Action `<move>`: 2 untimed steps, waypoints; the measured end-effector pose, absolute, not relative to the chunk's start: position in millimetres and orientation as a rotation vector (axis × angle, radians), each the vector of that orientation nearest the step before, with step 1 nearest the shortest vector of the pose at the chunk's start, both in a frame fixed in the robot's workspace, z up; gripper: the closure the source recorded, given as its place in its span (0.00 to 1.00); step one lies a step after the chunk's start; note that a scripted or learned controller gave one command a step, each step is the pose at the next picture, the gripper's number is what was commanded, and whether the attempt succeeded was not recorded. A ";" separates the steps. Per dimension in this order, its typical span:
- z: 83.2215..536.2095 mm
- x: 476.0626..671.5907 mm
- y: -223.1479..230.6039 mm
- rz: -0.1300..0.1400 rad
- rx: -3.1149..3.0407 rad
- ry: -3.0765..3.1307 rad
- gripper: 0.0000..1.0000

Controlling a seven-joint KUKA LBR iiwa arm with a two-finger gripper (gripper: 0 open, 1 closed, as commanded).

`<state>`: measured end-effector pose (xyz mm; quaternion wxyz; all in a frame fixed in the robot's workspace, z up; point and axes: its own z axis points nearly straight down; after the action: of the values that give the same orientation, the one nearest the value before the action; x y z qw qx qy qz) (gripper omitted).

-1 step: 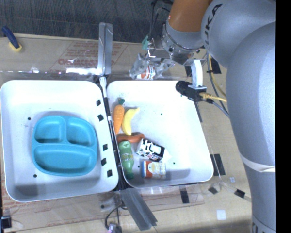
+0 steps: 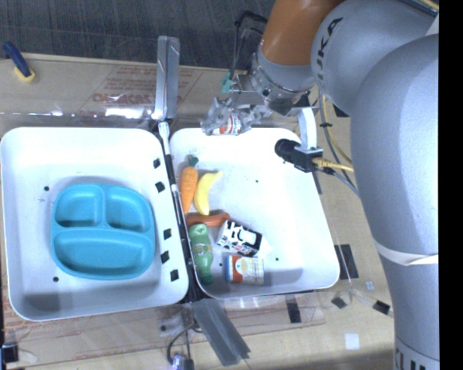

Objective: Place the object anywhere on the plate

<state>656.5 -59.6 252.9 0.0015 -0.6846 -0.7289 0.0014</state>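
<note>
A blue plate [image 2: 104, 230] with three compartments lies in the left white bin [image 2: 23, 168]. My gripper [image 2: 230, 120] hangs over the far rim of the right bin [image 2: 293, 214], well to the right of the plate and farther back. It is shut on a small red and white object [image 2: 231, 127] that shows between its fingers. The grey arm with its orange band comes in from the upper right and hides the bench behind it.
Along the right bin's left side lie a carrot [image 2: 187, 187], a banana [image 2: 207, 190], a green bottle [image 2: 201, 251], a black and white carton [image 2: 239, 239] and a small can [image 2: 245, 270]. A raised divider [image 2: 168, 168] separates the bins.
</note>
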 end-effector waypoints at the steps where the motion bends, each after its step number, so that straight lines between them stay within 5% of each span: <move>1: 190.5 571.4 14.4 0.005 -1.959 -2.451 1.00; 2: 193.8 549.1 72.3 0.006 -1.835 -2.545 1.00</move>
<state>549.1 72.3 193.8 0.0020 -0.5847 -0.8112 0.0018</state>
